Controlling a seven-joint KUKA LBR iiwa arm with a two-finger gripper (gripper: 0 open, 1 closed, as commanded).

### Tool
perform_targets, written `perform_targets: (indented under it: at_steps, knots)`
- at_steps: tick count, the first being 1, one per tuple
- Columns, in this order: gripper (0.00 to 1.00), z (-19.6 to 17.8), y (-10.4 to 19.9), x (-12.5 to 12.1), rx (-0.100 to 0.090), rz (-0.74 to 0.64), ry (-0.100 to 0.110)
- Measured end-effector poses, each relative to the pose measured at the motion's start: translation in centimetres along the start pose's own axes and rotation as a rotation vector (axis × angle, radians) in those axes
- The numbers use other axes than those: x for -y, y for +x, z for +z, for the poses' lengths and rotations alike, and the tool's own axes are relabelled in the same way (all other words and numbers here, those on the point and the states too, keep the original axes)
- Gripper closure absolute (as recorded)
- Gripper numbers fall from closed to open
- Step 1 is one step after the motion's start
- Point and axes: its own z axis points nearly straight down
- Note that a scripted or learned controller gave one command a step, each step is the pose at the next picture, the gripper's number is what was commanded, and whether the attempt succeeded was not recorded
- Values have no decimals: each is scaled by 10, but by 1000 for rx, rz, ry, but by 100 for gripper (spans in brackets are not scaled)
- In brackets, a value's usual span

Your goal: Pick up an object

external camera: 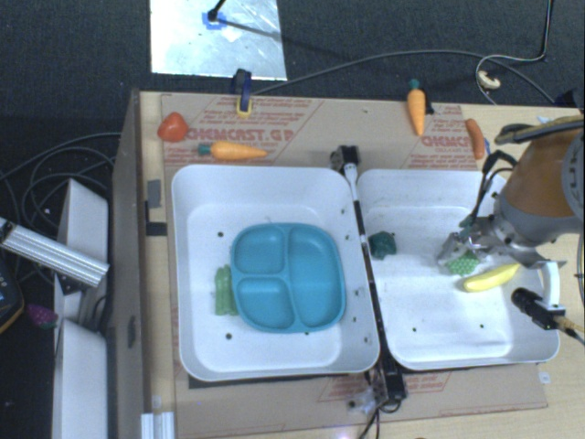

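Claw down in the right bin, at about 3 o'clock from the bench's middle, tips on or just over a small green piece; cannot tell whether spread or closed. Banana just beside, at 4 o'clock from the tips. Teal toy well apart at 9 o'clock, by the bin's left wall.

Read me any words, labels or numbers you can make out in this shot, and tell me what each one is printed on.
"CHEMCAST GP", or close to it: red print on the brown board behind the left bin, blurred, so the letters are uncertain.
Red print on the board behind the right bin, partly hidden by a carrot: too blurred to read.
Smaller red lines beside both: unreadable.
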Motion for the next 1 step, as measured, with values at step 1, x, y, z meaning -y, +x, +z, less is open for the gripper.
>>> perform_targets:
  at_steps: [1]
  knots:
    - [100, -84, 66, 8, -1, -2, 0]
